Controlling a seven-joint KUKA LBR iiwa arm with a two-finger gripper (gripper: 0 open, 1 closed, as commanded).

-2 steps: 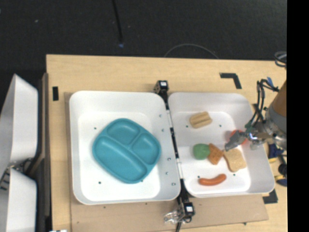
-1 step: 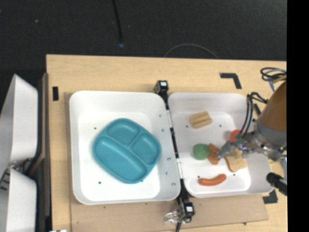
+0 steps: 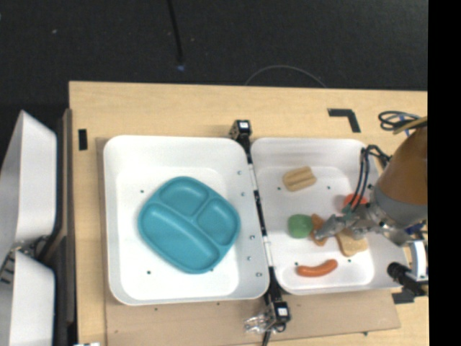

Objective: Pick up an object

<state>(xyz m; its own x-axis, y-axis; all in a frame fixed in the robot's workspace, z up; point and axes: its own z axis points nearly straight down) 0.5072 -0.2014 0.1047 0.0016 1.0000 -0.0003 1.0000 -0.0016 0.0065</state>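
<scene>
Gripper (image 3: 330, 229) sits low in the right bin (image 3: 272, 157), its tip just beside a green ball (image 3: 300, 225) to its left and an orange piece (image 3: 318, 238); whether it is open, closed or holding anything cannot be told. A tan slice (image 3: 352, 246) lies under it, a smooth orange sausage (image 3: 316, 269) lies nearer the front with its long axis along the bin's front wall, and a ridged tan bun (image 3: 298, 179) rests well apart toward the back. The left bin (image 3: 115, 193) holds a glossy teal divided plate (image 3: 189, 223).
</scene>
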